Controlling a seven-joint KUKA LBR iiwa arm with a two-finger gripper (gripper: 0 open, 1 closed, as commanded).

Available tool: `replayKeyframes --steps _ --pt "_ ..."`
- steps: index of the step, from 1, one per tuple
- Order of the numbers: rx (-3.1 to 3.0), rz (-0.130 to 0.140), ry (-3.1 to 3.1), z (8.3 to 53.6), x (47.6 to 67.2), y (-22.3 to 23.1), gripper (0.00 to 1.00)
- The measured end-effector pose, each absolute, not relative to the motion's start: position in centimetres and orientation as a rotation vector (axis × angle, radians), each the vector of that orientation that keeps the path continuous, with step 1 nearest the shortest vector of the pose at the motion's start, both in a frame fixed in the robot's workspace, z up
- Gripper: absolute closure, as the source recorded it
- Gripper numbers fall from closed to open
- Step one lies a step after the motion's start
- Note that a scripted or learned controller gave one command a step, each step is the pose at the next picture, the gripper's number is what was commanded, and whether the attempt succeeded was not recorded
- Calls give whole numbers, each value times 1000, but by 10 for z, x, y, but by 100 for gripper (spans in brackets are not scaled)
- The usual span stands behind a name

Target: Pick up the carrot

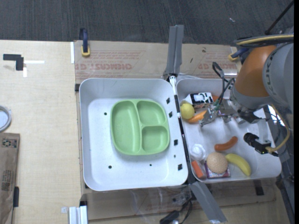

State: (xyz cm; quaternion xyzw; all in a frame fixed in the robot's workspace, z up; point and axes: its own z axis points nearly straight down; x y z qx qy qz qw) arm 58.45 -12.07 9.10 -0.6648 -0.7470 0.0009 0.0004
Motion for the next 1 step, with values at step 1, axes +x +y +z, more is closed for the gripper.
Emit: replayKeyframes --steps 1 --pt "-2268 3 -2173 130 587 -107 0"
